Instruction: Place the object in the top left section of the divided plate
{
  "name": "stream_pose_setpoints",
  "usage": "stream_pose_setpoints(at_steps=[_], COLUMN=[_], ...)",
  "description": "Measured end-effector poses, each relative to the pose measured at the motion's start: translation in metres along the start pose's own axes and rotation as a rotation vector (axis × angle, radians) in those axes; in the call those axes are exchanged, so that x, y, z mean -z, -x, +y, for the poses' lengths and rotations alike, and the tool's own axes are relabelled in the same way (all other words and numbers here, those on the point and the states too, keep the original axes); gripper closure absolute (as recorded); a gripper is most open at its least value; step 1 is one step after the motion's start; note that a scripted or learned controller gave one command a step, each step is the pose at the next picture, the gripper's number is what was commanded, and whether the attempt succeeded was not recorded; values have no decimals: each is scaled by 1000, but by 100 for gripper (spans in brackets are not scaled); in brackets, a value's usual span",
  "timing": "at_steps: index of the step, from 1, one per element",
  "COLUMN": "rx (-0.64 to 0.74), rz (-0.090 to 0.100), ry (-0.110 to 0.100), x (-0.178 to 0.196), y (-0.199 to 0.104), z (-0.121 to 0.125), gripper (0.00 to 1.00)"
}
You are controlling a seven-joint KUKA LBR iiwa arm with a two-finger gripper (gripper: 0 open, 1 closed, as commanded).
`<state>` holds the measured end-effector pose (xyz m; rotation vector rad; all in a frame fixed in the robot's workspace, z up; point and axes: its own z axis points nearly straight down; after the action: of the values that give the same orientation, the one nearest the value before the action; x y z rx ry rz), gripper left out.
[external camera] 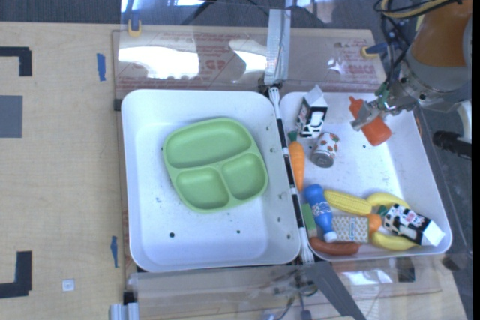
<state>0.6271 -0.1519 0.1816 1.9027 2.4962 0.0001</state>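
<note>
A green divided plate [216, 162] lies in the left white bin [150, 116], its largest section [204, 144] at the upper left, with nothing in any section. My gripper [370, 115] hangs over the upper part of the right bin [431, 161]. An orange object [378, 133] sticks out on both sides of the fingers, so they look shut on it. It appears lifted a little above the bin floor.
The right bin holds a small milk carton [311, 116], a can [324, 150], a carrot [298, 165], a blue bottle [321, 212], corn [349, 202], a banana [390, 237], a cow-patterned carton [409, 222] and a red sausage [334, 247]. A raised divider [283, 154] separates the bins.
</note>
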Motion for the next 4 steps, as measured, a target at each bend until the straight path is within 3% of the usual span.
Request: stream_pose_setpoints(at_steps=[1,2,3,4], rx=[-234,-186,-755,-457], rz=[1,2,0,2], ry=[-1,-1,-3,-7], x=[-73,3,3,-41], y=[-45,-125,-181,-248], z=[-18,15,68,91], gripper=[100,100,100,100])
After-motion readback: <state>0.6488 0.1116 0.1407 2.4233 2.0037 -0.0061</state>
